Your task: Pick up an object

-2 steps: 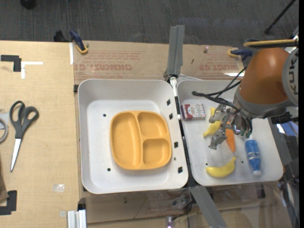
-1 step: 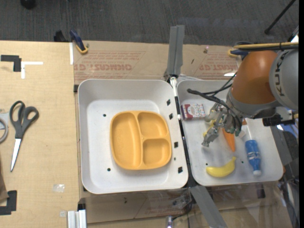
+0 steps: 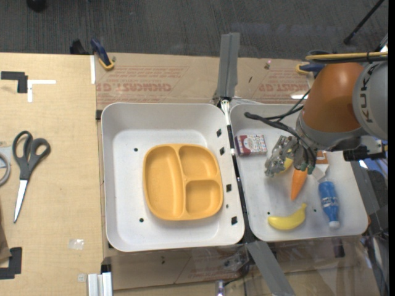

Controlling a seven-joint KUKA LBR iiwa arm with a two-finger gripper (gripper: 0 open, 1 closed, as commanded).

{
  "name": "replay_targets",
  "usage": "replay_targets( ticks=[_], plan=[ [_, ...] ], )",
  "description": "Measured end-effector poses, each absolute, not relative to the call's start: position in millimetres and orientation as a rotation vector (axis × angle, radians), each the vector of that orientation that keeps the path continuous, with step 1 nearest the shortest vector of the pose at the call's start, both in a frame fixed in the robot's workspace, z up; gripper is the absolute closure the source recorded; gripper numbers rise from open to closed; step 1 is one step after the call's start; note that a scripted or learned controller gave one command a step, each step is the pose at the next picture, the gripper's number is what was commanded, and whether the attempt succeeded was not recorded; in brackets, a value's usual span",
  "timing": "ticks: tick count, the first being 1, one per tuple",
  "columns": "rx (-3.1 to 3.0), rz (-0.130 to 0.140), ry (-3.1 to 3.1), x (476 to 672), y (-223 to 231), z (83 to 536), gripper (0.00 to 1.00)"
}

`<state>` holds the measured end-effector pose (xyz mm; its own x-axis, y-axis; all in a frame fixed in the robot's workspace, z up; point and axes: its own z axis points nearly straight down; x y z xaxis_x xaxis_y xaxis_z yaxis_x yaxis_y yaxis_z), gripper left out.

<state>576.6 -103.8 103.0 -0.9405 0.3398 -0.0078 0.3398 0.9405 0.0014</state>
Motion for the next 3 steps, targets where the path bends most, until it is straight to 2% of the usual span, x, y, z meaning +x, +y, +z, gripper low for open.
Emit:
replay_targets(
  ticks=[1, 2, 3],
  plan=[
    [0.820, -0.001, 3.030, 590.2, -57.6, 236.8, 1.00],
    [0.915, 0.000, 3.003, 615.9, 21.9, 276.6, 1.00],
    [0.987, -0.002, 2.984, 563.5, 66.2, 190.8, 1.00]
  ],
)
